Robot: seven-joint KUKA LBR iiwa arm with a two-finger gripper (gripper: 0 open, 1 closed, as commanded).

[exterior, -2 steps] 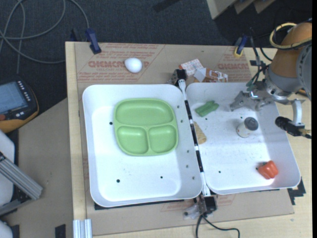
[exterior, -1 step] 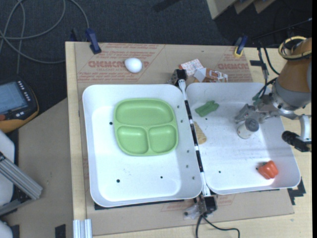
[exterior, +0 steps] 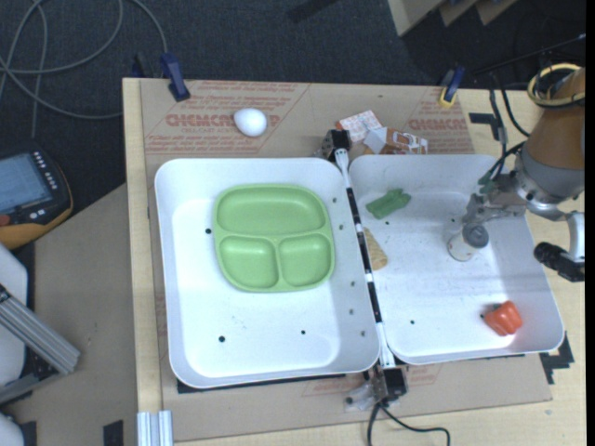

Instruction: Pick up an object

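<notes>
orange object (exterior: 503,319) near front of right bin (exterior: 437,342) | pincer (exterior: 468,240) apart, behind-left | grip state: cannot tell

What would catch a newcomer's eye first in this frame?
The pale green three-compartment plastic tray in the left white bin dominates. In the right white bin, the grey arm's gripper reaches down near the middle, with a small orange object by the near corner and a green piece toward the far side.

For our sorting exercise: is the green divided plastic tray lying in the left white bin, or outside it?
In it. The green divided plastic tray lies flat inside the left white bin, white floor visible all round it.
</notes>
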